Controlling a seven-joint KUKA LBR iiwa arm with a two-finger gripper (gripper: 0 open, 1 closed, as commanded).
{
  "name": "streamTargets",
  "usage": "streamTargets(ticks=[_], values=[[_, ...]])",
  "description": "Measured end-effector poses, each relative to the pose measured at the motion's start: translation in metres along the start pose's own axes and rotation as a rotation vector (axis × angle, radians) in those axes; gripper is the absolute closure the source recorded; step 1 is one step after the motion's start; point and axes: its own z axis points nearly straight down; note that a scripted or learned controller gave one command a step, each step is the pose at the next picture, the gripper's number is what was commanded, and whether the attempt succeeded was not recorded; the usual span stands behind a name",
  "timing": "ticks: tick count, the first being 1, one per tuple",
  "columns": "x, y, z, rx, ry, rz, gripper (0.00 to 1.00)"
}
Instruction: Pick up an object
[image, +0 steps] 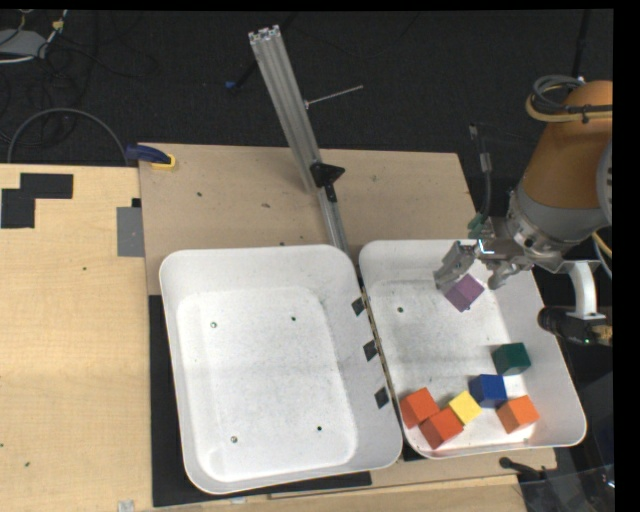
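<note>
At right centre of the frame, the gripper (470, 272) pinches a purple cube (464, 292) between its fingers; it looks light, rigid, smooth-faced, best held across opposite flat sides.

Two bins are set side by side on the bench (230, 200), the left bin (262, 262) mid-frame, the right bin (420, 258) toward the right. A cluster of blocks (470, 402) is gathered in the right bin's lower right corner. One more block (464, 292) is seen higher up, just beside the gripper (482, 266). A metal rail (290, 105) is angled in from the top.
</note>
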Motion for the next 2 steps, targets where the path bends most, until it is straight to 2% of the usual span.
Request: streamTargets(ticks=[1,2], values=[[0.04,0.036,0.055,0.004,0.002,-0.001,0.0],[0.038,0.035,0.041,0.002,0.0,-0.001,1.0]])
